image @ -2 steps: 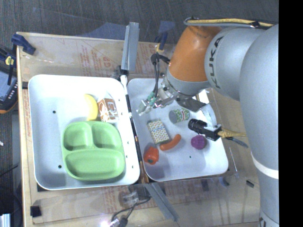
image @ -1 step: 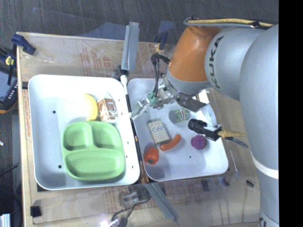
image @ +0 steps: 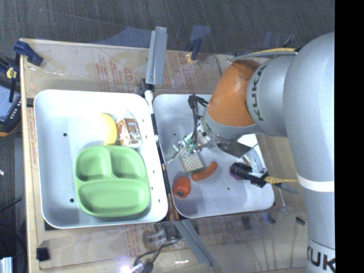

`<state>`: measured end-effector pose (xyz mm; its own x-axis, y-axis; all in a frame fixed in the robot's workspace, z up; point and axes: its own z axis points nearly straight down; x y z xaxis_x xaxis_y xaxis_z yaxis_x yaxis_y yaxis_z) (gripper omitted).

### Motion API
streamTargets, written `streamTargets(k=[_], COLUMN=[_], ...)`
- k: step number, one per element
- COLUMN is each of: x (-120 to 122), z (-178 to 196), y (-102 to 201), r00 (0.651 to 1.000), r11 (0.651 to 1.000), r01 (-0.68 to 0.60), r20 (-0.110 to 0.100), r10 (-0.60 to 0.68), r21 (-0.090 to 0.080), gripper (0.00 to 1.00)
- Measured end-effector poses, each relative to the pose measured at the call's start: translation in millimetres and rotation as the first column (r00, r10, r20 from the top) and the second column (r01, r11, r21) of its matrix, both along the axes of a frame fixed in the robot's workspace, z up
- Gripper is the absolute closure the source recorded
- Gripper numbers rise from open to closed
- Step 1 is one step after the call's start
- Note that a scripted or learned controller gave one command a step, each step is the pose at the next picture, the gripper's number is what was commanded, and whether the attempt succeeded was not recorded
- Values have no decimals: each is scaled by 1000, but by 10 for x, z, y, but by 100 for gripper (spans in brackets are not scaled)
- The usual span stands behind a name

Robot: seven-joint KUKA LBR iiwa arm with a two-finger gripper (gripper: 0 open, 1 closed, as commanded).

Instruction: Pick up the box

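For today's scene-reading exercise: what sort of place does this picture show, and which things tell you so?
Probably a robotics lab test bench: a KUKA arm reaches over two white bins of toy food on a clamped wooden board.

The brand name "KUKA" is printed in dark capitals, running vertically, on the grey cylindrical arm segment [image: 273,95] beside its orange band, and the letters "KU" of the same name appear on the grey arm base [image: 321,255] at the lower right. Faint reddish printing covers the pale wooden worktop [image: 102,67], but it is too small to read.
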<state>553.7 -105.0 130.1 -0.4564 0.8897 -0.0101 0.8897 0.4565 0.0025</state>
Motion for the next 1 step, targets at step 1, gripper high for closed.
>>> streamTargets(k=[1], x=[-233], z=[-341], y=[-343], r00=[983], r11=[983], r01=[181], r20=[0], r10=[-181], r21=[8], gripper=[0])
